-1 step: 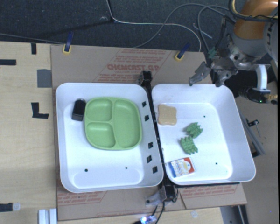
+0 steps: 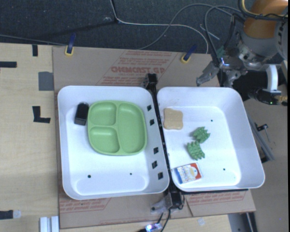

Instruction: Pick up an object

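The pincer (image 2: 221,66) hangs above the far edge of the right bin (image 2: 232,129); I cannot tell its state. In this bin lie a tan slice (image 2: 173,119), two green pieces (image 2: 198,141) and a carton (image 2: 187,173). The left bin (image 2: 70,149) holds a green plate (image 2: 117,128) and a black block (image 2: 81,113).

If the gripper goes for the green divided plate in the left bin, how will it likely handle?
The plate looks like moulded plastic, so probably stiff and light. It lies flat and wide in the left bin, so it should slide rather than tip or roll. Its low rim may be hard to pinch.
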Robot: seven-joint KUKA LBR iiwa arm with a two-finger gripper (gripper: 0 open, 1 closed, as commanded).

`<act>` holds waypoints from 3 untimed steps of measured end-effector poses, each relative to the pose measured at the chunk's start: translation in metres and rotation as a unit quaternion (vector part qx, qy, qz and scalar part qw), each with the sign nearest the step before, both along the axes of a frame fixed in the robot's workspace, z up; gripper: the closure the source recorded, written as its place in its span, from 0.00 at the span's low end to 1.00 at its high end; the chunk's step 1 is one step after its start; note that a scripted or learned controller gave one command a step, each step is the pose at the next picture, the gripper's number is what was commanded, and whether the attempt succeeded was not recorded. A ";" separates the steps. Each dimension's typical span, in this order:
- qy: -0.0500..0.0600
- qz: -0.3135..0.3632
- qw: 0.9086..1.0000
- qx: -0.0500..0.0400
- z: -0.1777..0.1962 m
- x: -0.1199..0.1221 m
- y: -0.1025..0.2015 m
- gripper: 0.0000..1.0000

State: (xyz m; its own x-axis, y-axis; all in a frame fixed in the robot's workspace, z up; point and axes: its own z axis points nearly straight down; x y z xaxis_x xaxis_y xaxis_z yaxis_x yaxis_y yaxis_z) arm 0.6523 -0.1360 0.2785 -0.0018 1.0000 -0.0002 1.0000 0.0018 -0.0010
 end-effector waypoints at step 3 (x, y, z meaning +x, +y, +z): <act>0.003 0.000 1.000 0.000 -0.176 -0.011 0.004 0.00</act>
State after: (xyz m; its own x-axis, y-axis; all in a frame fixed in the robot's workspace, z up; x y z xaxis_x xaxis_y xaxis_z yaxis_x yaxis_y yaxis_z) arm 0.6408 -0.1315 0.1029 -0.0013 1.0000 -0.0009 1.0000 0.0013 -0.0070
